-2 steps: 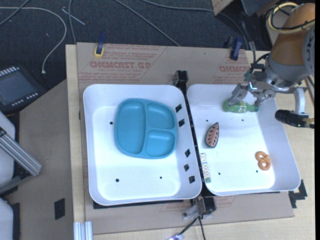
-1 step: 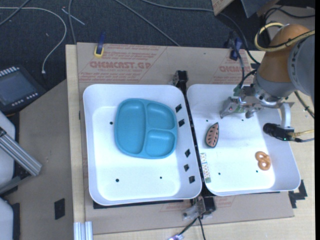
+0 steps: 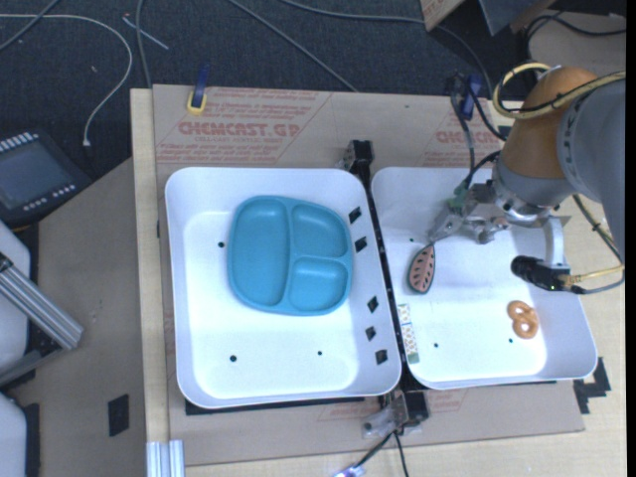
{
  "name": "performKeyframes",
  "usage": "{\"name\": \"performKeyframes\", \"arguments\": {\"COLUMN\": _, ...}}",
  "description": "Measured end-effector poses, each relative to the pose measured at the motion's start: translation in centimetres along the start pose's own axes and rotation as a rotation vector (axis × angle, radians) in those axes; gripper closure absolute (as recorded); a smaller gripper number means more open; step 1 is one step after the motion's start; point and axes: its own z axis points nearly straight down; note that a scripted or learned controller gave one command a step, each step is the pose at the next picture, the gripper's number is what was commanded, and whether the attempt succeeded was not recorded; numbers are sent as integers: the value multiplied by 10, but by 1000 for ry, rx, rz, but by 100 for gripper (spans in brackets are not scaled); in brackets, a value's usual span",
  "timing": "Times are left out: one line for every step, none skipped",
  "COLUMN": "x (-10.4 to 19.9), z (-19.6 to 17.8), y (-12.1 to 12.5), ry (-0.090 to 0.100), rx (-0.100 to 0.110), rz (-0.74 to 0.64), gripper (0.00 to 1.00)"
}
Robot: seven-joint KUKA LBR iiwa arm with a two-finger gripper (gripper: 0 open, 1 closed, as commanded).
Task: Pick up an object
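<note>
- The gripper [image 3: 467,219] hangs low over the right bin [image 3: 566,361], near its back edge. Whether it is wide, narrow or holding anything, I cannot tell: the wrist and its hardware mask that part.
- The arm [image 3: 556,137] leans in from the right, with its orange band above the wrist. It looks poised over the bin's middle to descend on something close by.
- Nearest lies a brown, leaf-shaped object [image 3: 422,267], just beside the gripper and toward the bin's left edge. Nothing touches it, so it lies free on the bin floor.
- Its long axis runs roughly from the back edge to the front edge, tilted slightly; the narrower tip points back, toward the gripper.
- A small pretzel-like piece [image 3: 522,318] sits well apart, toward the front right corner.
- In the left bin [image 3: 199,366], a blue divided plate [image 3: 288,253] rests near the centre, probably not the present target.
</note>
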Motion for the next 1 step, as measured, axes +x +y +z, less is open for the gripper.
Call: {"name": "performKeyframes", "arguments": {"x": 0, "z": -14, "y": 2, "ry": 0, "rx": -6, "rz": 0, "gripper": 100}}
